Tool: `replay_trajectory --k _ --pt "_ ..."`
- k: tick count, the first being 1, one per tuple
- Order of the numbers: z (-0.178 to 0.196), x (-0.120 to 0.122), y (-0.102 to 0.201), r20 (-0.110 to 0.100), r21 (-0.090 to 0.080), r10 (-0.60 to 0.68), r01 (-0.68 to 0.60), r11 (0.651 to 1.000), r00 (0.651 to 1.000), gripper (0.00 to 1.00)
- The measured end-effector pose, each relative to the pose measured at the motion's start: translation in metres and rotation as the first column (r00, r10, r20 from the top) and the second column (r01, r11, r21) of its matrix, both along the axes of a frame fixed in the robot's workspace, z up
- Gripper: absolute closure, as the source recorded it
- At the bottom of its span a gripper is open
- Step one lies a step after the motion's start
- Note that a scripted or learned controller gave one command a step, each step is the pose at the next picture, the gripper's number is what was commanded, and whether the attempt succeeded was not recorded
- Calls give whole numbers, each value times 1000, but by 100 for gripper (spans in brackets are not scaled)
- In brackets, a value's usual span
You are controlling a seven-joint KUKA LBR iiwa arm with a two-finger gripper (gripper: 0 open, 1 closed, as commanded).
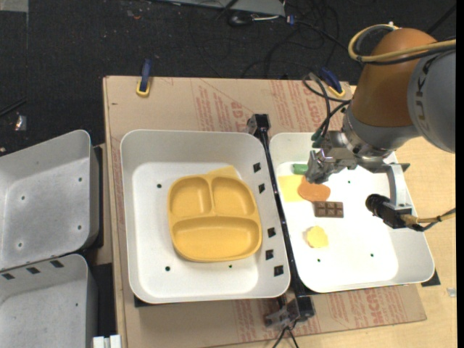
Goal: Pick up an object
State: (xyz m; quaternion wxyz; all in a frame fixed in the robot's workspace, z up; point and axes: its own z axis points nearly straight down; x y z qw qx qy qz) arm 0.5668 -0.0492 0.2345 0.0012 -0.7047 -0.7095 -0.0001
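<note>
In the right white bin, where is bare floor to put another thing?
Bare: the front-right floor of the bin, past the round yellow piece and brown grooved block. Crowded: near the gripper, by the orange piece.

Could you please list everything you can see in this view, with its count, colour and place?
left bin: one, white, on the board's left half
right bin: one, white, right beside it
divided plate: one, yellow, in the left bin
small piece: one, green, right bin, far left corner
flat slice: one, yellow, right bin, by the left wall
oval piece: one, orange, right bin, just below the gripper
segmented bar: one, brown, right bin, nearer than the oval piece
round piece: one, pale yellow, right bin, nearest
clamps: two, blue, board's far edge
arm: one, grey and orange, from the right
gripper: one, grey, over the right bin
</note>
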Motion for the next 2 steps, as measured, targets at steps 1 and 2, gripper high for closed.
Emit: replay_trajectory --k 1,2 --pt "-11 -20 48 -1 -1 0 0 1000 1000 100" --pt "-10 -50 104 -2 0 1 -1 1000 1000 100"
